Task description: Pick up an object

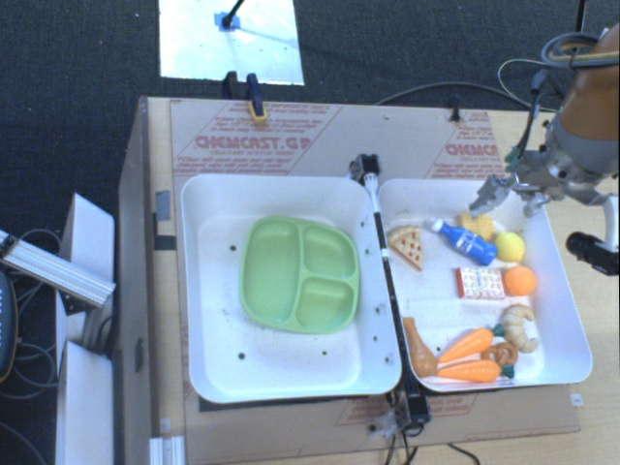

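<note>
Gripper (511, 194) low; fingers spread; arm from right

bench (320, 134) | carries: left bin (208, 260), right bin (567, 327) | side by side, touching

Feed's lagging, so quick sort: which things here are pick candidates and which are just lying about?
Pick candidates, right bin: blue bottle, pizza slice, lemon, orange, two carrots, patterned block; claw above them.

Lying about: green divided plate in left bin, clamp.
</note>
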`<state>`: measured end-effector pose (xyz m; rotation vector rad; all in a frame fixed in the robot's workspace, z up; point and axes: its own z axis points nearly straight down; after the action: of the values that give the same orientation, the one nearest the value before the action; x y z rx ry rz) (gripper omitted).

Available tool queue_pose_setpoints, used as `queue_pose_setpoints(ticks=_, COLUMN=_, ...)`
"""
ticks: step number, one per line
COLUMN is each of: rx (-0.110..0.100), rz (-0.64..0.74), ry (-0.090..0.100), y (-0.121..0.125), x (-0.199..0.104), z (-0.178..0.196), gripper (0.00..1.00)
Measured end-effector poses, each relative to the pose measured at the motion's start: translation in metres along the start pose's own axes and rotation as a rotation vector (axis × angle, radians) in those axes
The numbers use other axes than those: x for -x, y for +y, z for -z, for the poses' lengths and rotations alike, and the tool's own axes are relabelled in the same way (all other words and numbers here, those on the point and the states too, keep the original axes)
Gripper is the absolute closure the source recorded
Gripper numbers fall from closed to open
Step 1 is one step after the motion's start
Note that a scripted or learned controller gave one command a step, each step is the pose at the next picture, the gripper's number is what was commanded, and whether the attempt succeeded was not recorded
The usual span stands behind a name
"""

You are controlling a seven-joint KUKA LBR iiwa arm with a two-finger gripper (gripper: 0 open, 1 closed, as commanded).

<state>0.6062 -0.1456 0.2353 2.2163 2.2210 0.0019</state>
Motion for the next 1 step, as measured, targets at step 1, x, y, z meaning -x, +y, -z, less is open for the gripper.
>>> queue_pose_setpoints(ticks=1, rx=0.012, rz=0.002, ry=-0.001, y=0.0023, x=-0.0060, z=-0.1288, gripper=0.00)
